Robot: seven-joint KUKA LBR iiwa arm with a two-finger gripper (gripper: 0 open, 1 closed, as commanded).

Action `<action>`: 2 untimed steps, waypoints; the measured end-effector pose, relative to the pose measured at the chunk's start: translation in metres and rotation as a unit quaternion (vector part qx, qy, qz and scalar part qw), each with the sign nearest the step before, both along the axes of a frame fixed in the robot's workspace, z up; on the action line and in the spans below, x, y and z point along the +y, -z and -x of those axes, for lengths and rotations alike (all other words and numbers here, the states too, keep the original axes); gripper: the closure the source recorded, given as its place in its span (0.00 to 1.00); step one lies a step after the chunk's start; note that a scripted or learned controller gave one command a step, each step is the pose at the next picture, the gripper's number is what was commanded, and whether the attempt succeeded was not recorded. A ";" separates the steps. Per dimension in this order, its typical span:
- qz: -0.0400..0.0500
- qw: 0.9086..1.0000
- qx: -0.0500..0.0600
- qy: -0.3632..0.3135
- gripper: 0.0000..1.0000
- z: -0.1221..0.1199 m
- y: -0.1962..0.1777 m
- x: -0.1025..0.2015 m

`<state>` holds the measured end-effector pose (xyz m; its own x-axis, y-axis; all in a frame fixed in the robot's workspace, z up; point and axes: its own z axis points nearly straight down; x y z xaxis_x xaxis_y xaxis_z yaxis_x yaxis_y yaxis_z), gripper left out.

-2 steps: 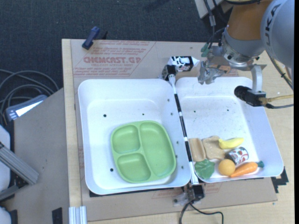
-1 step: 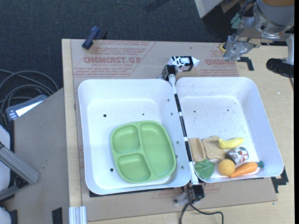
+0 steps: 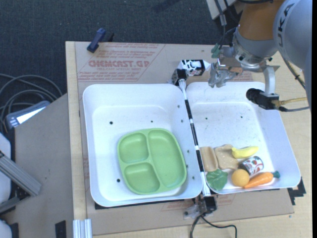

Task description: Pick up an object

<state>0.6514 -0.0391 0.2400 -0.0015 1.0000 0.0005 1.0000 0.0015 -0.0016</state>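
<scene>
Grey gripper (image 3: 218, 79) sits above my right bin's (image 3: 277, 128) far rim; can't tell finger state. Nothing visibly held.

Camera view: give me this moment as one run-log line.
gripper: above right bin's far edge, holding nothing | toy food: clustered at near edge, carrot untouched | left bin: green tray | pick: not yet done

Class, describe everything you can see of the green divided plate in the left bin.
The green plate is a pale green, rounded rectangle that looks like smooth plastic, moulded into three compartments: two on its left side and one long one on its right. It lies flat, right way up, slightly turned, in the near right part of the left bin. Nothing rests in it. Its right edge lies close to the bin's wall.
</scene>
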 end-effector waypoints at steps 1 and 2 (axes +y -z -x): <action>0.001 1.000 -0.002 0.002 1.00 0.005 -0.002 -0.060; 0.000 1.000 0.000 0.001 1.00 0.009 -0.003 -0.041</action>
<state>0.6428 -0.0802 0.2426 -0.0005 1.0000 0.0004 1.0000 0.0005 -0.0009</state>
